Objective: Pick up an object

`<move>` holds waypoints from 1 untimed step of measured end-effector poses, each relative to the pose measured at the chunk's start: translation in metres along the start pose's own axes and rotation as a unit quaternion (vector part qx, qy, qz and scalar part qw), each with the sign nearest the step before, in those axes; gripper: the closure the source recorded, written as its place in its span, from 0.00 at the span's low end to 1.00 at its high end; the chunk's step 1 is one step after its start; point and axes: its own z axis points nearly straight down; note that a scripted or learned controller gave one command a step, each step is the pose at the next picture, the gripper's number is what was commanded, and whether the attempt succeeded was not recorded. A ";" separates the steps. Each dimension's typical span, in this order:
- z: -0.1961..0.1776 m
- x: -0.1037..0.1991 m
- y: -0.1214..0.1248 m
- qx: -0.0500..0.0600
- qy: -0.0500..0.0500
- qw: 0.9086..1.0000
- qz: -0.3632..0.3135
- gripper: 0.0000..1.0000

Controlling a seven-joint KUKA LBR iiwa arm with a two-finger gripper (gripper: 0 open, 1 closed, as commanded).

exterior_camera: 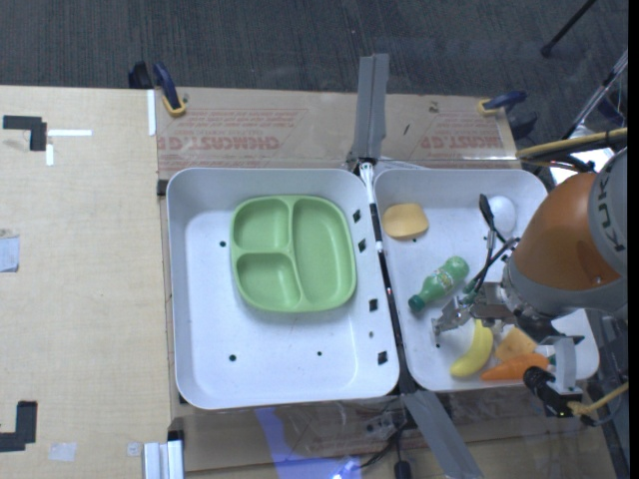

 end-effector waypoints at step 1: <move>-0.005 -0.002 0.000 0.003 -0.001 1.000 0.003 1.00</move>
